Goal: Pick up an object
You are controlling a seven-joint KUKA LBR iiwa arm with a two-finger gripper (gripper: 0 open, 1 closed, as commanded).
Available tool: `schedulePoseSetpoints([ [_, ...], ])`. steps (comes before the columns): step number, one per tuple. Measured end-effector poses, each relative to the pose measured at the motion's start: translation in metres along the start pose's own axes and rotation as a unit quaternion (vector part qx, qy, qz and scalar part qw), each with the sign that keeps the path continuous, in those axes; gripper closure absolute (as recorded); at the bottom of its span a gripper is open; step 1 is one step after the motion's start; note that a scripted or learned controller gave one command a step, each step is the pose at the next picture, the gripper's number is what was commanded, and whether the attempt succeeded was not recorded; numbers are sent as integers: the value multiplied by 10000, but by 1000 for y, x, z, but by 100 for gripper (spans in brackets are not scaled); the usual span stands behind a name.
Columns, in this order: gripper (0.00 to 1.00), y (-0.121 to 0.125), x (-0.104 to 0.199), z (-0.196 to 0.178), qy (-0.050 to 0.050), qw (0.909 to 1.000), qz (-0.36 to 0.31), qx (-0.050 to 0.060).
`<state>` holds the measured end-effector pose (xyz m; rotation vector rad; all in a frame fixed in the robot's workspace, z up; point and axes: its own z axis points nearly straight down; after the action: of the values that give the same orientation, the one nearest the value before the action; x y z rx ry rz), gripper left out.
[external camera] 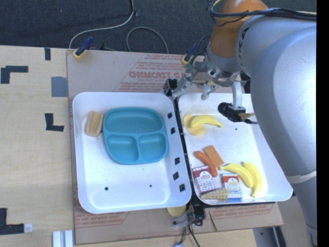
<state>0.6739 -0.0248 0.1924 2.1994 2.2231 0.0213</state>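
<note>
In the camera view, the jaws (205, 89) hung over the far end of the right bin (267, 153), and whether they were spread or closed could not be told from the tangle of metal and cable at the wrist; nothing showed between them. The nearest candidate was a small banana (201, 122), lying on the bin floor just below the jaws toward the camera. Further on the near side lay an orange strip (213, 156) beside a red one (204, 162), then two small cartons (218, 181) and a larger pair of bananas (248, 176) near the bin's front corner.

To the jaws' left, across the divider, the left bin (87, 189) held a blue sectioned plate (135, 136) with a tan block (94, 123) beside it.

The small banana looked the sensible target: it lay alone, well apart from the clutter. A good pick would likely need the jaws centred across its curve's thickest part, coming straight down, clear of the bin wall.
</note>
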Motion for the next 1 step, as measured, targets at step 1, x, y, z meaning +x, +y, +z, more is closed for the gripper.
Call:
schedulePoseSetpoints([
  [1,0,-96,-27,6,0,9999,72,136],
])
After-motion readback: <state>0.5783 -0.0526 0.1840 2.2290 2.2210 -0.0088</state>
